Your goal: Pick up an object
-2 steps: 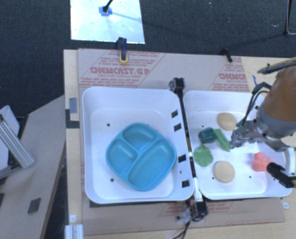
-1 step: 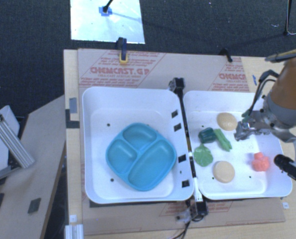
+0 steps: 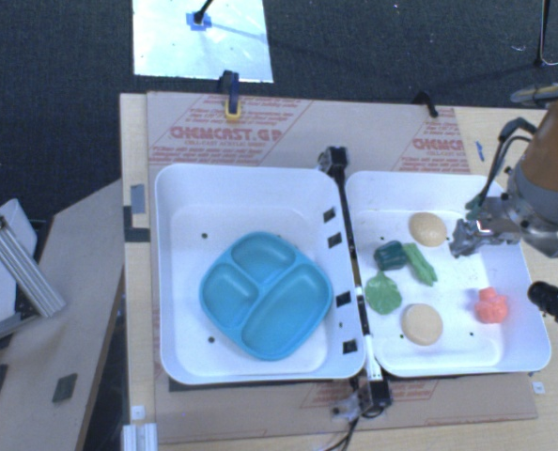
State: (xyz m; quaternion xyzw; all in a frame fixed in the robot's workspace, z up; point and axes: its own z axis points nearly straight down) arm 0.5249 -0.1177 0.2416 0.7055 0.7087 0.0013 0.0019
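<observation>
Bench with two shallow white bins [image 3: 260, 181], gripper [image 3: 467, 238] over right bin.
Finger state cannot be told; nearby: beige round piece [image 3: 427, 228], pink lumpy piece [image 3: 491, 305].

We log two white bins [image 3: 260, 181]; a light blue divided plate [image 3: 265, 294]; two tan rounds [image 3: 427, 228]; a dark teal block [image 3: 389, 255]; a bright green strip [image 3: 419, 263]; a duller green leaf shape [image 3: 383, 295]; a coral-pink piece [image 3: 490, 305]; red lettering on the board [image 3: 224, 132]
</observation>
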